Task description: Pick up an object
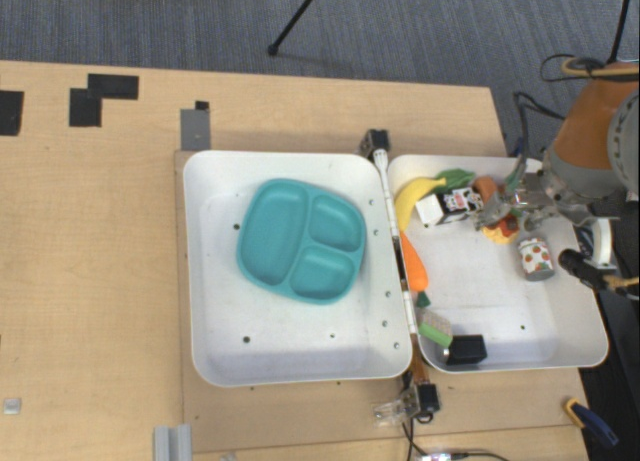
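Reaching in from the right, your claw (512,207) hangs over the right bin's (500,344) far clutter, likely picking there; grip state unclear.

In the right bin (560,344): a yellow banana (413,196), an orange carrot (414,265), a spotted can (536,257), and a black block (466,350).

No text or label is legible anywhere.
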`<action>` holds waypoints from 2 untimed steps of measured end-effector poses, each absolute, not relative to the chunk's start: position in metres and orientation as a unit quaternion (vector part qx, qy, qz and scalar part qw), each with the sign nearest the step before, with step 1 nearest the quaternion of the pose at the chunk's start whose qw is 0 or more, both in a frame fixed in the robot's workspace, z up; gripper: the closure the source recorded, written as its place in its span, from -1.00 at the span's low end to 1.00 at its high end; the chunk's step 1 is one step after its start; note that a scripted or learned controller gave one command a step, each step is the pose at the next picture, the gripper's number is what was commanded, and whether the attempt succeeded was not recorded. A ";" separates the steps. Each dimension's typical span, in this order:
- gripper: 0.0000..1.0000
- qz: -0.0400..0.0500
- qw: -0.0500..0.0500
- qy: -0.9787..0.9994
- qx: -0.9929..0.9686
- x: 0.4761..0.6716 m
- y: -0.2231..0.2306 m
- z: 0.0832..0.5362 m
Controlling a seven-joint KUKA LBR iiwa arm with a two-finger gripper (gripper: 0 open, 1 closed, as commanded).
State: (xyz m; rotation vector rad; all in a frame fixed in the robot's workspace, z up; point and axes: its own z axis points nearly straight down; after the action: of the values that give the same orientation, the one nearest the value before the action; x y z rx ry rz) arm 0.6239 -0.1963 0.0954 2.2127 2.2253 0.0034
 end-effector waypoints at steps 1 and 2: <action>-1.00 0.002 0.001 0.709 0.705 0.570 -0.205 0.087; -1.00 0.003 0.003 0.708 0.706 0.512 -0.205 0.088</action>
State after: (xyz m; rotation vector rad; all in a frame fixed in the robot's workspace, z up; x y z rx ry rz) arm 0.5123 -0.2050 0.0876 2.2131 2.2218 0.0094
